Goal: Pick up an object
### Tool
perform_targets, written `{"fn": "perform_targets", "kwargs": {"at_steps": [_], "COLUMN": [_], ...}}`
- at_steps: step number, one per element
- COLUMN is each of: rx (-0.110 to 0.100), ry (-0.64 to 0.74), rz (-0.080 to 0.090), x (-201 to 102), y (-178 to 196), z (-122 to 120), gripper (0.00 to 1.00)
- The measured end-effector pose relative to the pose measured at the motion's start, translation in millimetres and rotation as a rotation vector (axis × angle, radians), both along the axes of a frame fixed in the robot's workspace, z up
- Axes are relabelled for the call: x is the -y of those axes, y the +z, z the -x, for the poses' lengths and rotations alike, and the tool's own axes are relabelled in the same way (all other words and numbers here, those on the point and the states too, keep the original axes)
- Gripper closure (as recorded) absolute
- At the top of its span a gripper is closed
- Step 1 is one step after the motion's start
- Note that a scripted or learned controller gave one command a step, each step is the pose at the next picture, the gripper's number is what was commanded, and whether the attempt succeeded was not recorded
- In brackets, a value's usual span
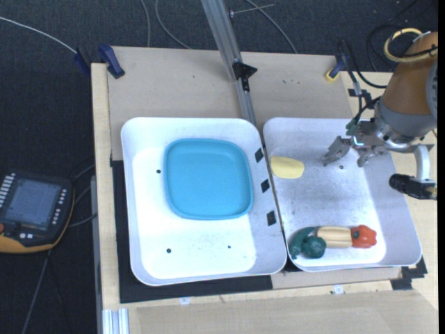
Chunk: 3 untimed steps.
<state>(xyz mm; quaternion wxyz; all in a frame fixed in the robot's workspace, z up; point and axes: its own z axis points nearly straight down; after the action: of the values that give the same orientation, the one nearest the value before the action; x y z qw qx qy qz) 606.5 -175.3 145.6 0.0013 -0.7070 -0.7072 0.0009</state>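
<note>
Gripper (350,153) seemingly spread open and empty, over right bin (396,207), yellow piece (287,167) at its nine o'clock

Turquoise plate (208,178) in white left bin (142,207); pale yellow lump (287,167), green, tan and red toys (334,239) in speckled white right bin (396,221).
</note>
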Motion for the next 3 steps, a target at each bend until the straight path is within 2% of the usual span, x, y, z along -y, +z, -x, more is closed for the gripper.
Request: {"fn": "perform_targets", "kwargs": {"at_steps": [1,2,3], "rx": [-0.001,0.005,0.007], "ry": [0.0,0.0,0.0], "rz": [0.0,0.001,0.001], "x": [-0.5,-0.2,0.1], "y": [-52.5,-38.9,3.4], "z": [1.0,-0.7,0.0], "gripper": [0.0,1.0,1.0]}}
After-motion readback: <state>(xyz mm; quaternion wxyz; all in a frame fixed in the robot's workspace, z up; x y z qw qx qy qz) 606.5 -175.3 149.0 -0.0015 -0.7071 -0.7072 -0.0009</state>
